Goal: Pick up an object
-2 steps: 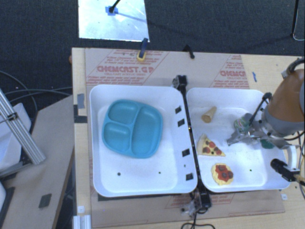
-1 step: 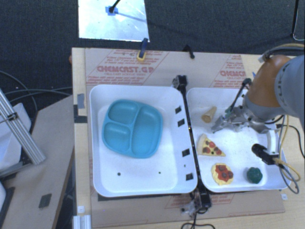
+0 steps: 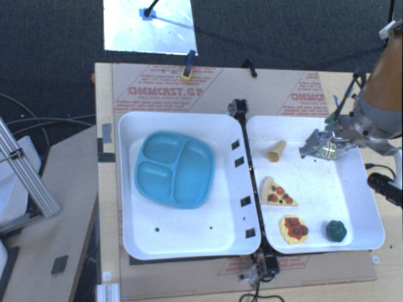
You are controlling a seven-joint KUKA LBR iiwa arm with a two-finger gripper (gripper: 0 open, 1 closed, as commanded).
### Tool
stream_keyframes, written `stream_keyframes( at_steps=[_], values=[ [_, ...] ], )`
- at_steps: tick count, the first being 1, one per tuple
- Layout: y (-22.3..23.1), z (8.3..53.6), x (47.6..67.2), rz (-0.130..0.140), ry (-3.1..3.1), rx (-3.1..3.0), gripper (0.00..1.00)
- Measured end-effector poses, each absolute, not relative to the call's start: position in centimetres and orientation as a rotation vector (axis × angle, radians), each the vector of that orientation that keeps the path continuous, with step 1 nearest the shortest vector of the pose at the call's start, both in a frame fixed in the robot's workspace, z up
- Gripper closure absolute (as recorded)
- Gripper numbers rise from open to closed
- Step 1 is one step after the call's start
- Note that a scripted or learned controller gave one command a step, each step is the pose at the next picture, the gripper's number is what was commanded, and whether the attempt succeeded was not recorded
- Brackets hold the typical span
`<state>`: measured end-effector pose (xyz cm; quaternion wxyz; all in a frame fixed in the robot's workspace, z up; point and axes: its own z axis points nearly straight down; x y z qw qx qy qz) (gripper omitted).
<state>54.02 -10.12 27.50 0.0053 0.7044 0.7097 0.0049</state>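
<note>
Left bin [image 3: 132, 231]: 1 blue plate [image 3: 174, 170]. Right bin [image 3: 362, 200]: cone [image 3: 275, 150], pizza slice [image 3: 277, 193], small pizza [image 3: 294, 229], green lump [image 3: 335, 231]. Gripper [image 3: 318, 146] state could not be told.

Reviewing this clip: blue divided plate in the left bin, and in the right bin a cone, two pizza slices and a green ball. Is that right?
Not quite. The camera view shows one pizza slice; the other item is a small round pizza. The rest stands: blue divided plate in the left bin, cone and green ball in the right bin.
</note>
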Motion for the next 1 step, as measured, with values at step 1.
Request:
stream_keyframes(
  at_steps=[1],
  values=[
    [6.45, 23.77, 52.05, 0.005, 2.245, 2.204, 0.0]
  ],
)
